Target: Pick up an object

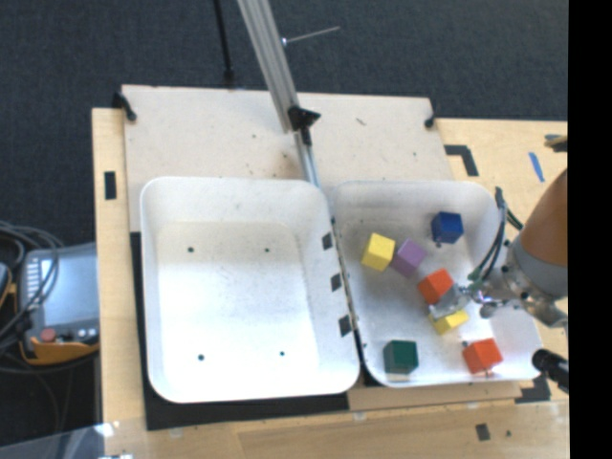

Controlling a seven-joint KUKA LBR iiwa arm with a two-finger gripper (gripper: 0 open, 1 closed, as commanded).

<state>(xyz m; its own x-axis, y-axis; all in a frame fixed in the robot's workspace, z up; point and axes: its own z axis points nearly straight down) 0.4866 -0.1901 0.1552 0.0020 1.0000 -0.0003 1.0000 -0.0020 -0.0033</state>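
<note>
Arm (545, 242): cut off at right edge.
Gripper (459, 306): fingers too small and blurred to read.
Yellow block (451, 321): partly hidden under gripper.

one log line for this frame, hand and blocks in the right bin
phase: reaching | hand: low in right bin, by small yellow block and orange block | grasp: none seen | left bin: no blocks

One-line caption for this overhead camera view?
KUKA arm's gripper low in the right bin by a small yellow block among colored cubes.
</note>
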